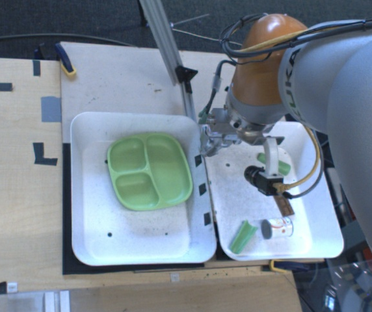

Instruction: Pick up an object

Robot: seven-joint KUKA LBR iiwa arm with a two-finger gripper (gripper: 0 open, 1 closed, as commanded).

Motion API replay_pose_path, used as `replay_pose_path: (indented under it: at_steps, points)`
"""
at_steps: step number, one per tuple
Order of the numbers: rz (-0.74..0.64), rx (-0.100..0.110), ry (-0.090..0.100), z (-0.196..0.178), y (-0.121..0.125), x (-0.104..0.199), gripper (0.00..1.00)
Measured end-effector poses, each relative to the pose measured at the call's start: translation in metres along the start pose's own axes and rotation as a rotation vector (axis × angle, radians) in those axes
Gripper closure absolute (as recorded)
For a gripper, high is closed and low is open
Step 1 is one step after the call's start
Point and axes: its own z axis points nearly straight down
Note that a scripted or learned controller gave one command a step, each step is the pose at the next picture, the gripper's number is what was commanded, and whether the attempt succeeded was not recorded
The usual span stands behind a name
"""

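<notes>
The grey arm (342, 77) reaches in from the right (orange band (267, 38) uppermost), its gripper (210, 142) pointing down and left.

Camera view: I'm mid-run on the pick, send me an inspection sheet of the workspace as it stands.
Surface: wooden bench bearing left bin and right bin, both white, with dark specks on their floors.
Job's things: green divided plate in left bin; green block, small clear item, brown stick and a partly hidden green piece in right bin.
Clutter: blue and yellow tool near the bench's far edge; tape marks.
Pincer: above the wall between the bins, at their far end.
Cables: black cables looped over the orange band.
Surroundings: grey metal rail; dark floor.
</notes>
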Motion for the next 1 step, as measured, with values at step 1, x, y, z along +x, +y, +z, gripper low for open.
replay_pose_path:
  at_steps: [1]
  points:
    - [-0.002, -0.003, 0.001, -0.0022, 0.0079, 0.0555, 1.0]
